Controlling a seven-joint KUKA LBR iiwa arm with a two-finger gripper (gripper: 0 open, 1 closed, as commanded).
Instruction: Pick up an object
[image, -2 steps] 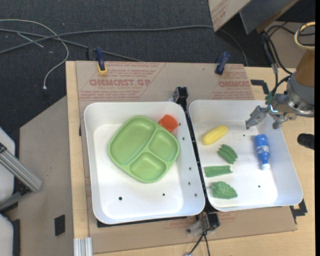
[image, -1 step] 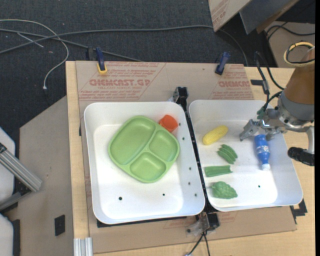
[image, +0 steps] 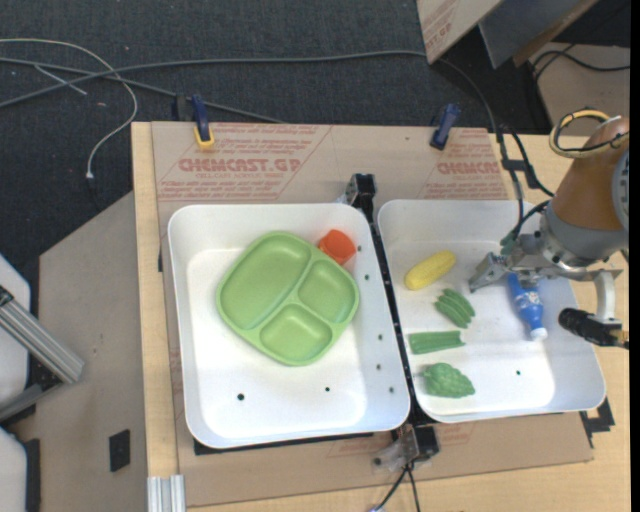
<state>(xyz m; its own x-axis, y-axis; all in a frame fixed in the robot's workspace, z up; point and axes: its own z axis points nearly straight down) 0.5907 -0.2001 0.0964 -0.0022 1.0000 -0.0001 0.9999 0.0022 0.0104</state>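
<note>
The right bin (image: 575, 395) holds a yellow corn cob (image: 430, 270), a blue and white tube (image: 527, 307) and three green toy vegetables: a bean pod (image: 455, 306), a flat green piece (image: 436, 342) and a leafy piece (image: 447, 381). My gripper (image: 516, 271) hangs over the upper right part of this bin, right at the far end of the blue tube. Its fingers (image: 485, 274) look spread, so it is open, and nothing is lifted. The grey arm with its orange band (image: 590, 195) reaches in from the right.
The left bin (image: 200, 390) holds a green divided plate (image: 288, 297) with a small orange object (image: 338, 244) at its far edge. Blue clamps (image: 203, 122) (image: 445, 126) sit at the board's back edge. Cables run along the right.
</note>
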